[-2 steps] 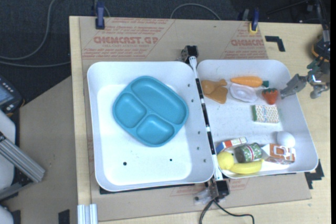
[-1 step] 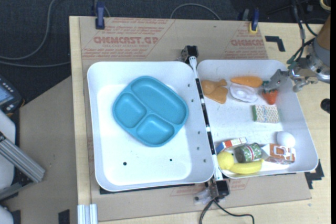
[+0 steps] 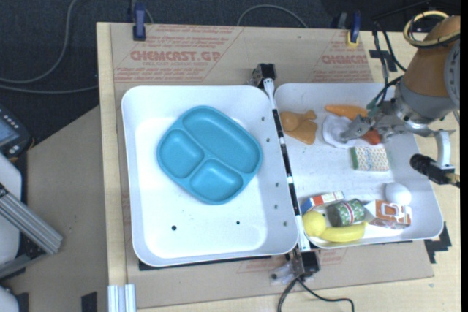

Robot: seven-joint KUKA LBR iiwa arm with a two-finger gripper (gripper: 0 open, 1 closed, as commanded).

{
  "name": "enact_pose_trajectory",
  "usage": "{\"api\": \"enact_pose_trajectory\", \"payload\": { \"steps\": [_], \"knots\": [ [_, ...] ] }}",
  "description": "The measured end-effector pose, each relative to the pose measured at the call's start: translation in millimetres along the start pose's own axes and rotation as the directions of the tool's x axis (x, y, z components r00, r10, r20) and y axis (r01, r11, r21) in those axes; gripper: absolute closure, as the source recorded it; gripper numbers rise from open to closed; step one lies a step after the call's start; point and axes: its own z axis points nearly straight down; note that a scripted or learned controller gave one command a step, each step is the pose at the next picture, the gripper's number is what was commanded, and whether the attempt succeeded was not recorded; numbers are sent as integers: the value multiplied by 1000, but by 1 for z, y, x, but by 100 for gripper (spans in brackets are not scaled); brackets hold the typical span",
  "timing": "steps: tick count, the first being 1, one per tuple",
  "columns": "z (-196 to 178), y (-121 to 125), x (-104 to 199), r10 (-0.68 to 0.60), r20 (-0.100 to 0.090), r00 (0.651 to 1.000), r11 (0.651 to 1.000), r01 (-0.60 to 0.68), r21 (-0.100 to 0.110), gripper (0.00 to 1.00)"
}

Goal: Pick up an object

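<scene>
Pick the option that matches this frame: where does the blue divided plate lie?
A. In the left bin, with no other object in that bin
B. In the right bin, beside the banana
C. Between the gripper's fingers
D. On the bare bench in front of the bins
A: the blue divided plate lies flat in the left bin, while the banana and the other small items sit in the right bin.
</scene>
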Motion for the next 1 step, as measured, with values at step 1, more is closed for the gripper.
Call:
{"api": "enact_pose_trajectory", "payload": {
  "steps": [1],
  "knots": [
    [-16, 1, -2, 0, 5, 1000, 1000, 0, -7, 100]
  ]
}}
